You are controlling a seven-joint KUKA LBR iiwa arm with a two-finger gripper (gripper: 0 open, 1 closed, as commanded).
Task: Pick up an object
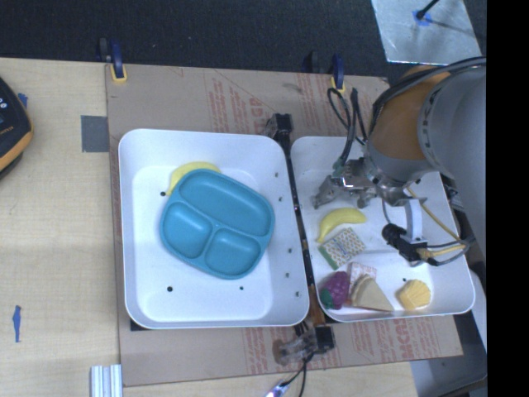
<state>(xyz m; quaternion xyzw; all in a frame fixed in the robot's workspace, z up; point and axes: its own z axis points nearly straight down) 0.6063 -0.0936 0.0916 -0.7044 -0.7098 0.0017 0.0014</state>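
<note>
My gripper (358,193) hangs over the back half of the right bin (459,304), below the grey arm with its orange band (405,131). Its fingers (326,194) are spread open and nothing shows between them. Just in front of the gripper lies a yellow toy banana (341,219). Nearer the front are a checkered cracker-like piece with a green edge (341,245), a purple bunch of grapes (335,289), a tan wedge (369,294) and a small yellow toy (414,294).
The left bin (145,296) holds a blue divided plate (217,224) with a yellow item (193,172) partly hidden behind it. Black and yellow cables (409,245) trail from the wrist over the right bin. A yellow-and-black device (10,131) lies at the far left.
</note>
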